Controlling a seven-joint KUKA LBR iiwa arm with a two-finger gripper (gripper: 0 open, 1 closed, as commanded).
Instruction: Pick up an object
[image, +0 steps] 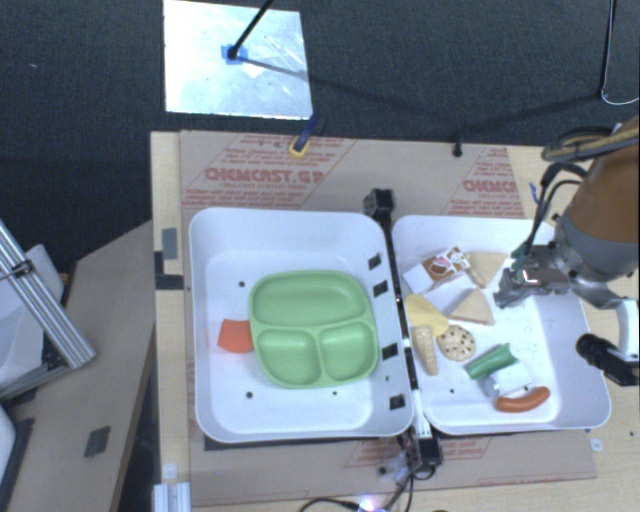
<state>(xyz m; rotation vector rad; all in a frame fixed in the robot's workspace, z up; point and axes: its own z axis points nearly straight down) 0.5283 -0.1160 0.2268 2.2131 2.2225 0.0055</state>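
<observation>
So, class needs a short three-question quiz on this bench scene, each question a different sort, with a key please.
1. True or false: the green divided plate lies in the left bin.
2. Which lies nearest the right bin's front edge? A) cookie B) sausage C) orange block
3. Fill in: the hand hovers over the ___ bin.

Key: 1 true; 2 B; 3 right.
</observation>
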